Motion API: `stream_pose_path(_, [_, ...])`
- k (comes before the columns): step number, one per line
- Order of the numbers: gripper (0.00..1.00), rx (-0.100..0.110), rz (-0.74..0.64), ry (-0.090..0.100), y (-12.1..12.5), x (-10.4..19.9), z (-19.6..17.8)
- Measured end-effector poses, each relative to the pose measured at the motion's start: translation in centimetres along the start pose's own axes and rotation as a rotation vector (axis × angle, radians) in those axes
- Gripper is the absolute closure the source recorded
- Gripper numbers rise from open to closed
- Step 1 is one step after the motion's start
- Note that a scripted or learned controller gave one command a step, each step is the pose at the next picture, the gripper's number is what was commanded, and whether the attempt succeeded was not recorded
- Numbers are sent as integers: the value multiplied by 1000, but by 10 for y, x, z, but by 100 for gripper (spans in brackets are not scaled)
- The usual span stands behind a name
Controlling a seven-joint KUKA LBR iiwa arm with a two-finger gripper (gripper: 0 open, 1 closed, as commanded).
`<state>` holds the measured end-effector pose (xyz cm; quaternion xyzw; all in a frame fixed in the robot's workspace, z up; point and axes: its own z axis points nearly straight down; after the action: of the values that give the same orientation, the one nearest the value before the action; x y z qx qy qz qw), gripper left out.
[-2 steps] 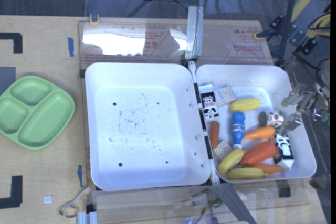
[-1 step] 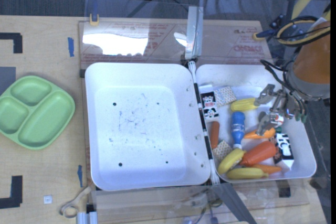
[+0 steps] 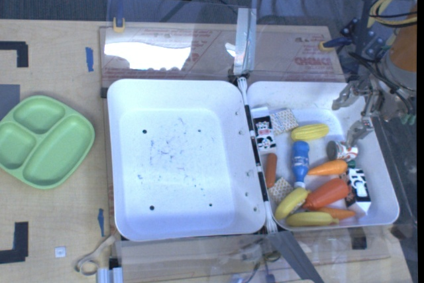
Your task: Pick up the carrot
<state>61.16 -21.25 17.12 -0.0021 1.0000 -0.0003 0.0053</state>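
One orange carrot, tapered, lying flat

I see the claw hanging over the right bin's far right edge, holding nothing. The carrot lies below it among toy food. The left bin sits beside a green plate on the tabletop.

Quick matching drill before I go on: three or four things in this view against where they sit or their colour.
Things:
1. carrot
2. blue bottle
3. green tray
4. gripper

Descriptions:
A. on the bench, left of both bins
B. orange, just right of the blue bottle
C. over the right bin's right rim
D. upright in the view, mid right bin

Pairs: 1-B, 2-D, 3-A, 4-C
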Motion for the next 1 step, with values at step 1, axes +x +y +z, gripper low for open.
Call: stream_pose_path(1, [0, 0, 232, 3, -11, 21, 83])
